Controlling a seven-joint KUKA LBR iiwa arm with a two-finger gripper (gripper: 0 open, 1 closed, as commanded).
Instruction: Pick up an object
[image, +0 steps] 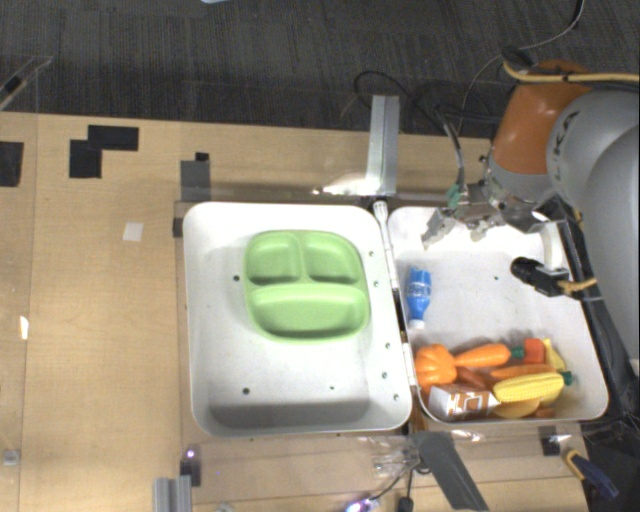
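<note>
My gripper (456, 227) hangs over the far end of the right bin (575, 320), its fingers spread open with nothing between them. Below it, by the bin's left wall, lies a small blue bottle (417, 294) with a white cap. At the bin's near end is a pile of toy food: an orange pepper (434, 365), a carrot (483, 355), a yellow corn cob (528, 386), a small red piece (533, 350) and a brown packet (462, 402). The gripper is well apart from all of them.
The left bin (215, 330) holds a green divided plate (304, 282). A metal post (383, 145) stands behind the wall between the bins. Cables and a black fitting (540, 275) run down the arm along the right bin's right side.
</note>
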